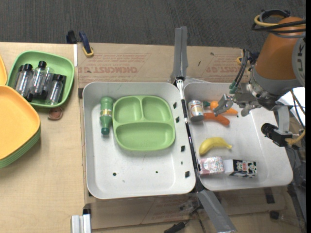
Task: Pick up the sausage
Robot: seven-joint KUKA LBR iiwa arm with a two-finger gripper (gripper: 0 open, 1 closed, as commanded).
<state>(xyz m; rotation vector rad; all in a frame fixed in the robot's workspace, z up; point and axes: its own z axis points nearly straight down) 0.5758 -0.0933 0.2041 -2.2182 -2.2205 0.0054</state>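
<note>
Your gripper (224,107) hangs low over the sausage (217,118) — which lies just beneath its tips, can (196,109) beside — poised to grasp, though you can't tell its jaw state.

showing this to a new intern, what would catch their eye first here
The grey and orange arm reaching into the right bin, its gripper just above an orange sausage near the far rim. Next, the yellow banana below it. Then the green divided plate in the left bin.
</note>
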